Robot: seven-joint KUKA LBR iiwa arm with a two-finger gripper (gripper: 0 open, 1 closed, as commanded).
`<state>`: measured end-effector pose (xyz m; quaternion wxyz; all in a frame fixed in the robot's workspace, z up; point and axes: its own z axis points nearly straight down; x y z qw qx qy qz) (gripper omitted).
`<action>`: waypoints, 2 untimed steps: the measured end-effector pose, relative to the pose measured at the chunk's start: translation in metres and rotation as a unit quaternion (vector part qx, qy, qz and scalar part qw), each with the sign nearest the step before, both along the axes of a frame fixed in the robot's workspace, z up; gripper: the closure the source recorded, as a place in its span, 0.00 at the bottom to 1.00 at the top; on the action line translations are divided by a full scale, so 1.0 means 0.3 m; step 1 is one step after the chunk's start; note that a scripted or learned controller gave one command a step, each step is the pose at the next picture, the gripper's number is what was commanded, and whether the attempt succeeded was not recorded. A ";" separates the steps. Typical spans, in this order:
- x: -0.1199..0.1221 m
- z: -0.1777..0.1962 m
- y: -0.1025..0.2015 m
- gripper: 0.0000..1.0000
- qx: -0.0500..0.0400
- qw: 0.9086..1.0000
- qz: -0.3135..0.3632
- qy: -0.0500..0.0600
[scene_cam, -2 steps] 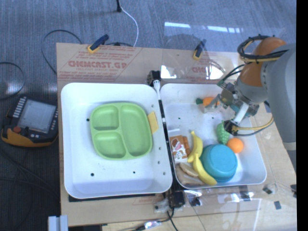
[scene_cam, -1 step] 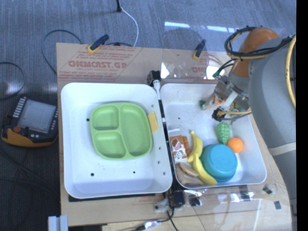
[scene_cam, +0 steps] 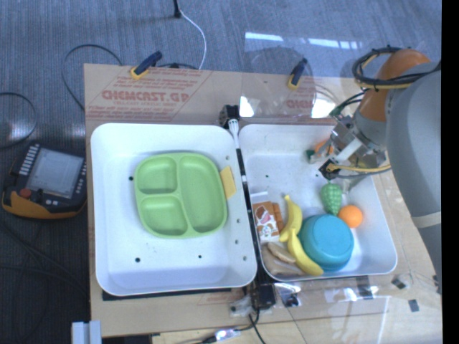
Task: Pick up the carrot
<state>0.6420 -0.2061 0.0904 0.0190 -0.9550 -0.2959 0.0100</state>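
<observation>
Hovering hand [scene_cam: 331,156] at carrot [scene_cam: 319,149], right bin [scene_cam: 380,256]

I am looking down on blue-grey ribbed carpet [scene_cam: 301,6] surrounding a cardboard-topped bench [scene_cam: 154,95] printed with red lettering. A handheld pendant with a screen [scene_cam: 44,178] is lying on the floor left of the bench, black cables [scene_cam: 75,67] looping near it. Light is glaring off clear plastic sheeting [scene_cam: 283,99] at the bench's far edge.

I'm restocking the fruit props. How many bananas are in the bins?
2, both in the right bin: one banana left of the blue bowl, another curling under the bowl's front-left edge. The bowl may hide more.
</observation>
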 end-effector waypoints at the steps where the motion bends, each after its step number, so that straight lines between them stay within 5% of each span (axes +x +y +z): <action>1: -0.160 0.015 0.002 0.00 -0.002 0.994 0.104 -0.030; 2: -0.341 0.134 -0.012 0.00 -0.009 0.973 0.231 -0.017</action>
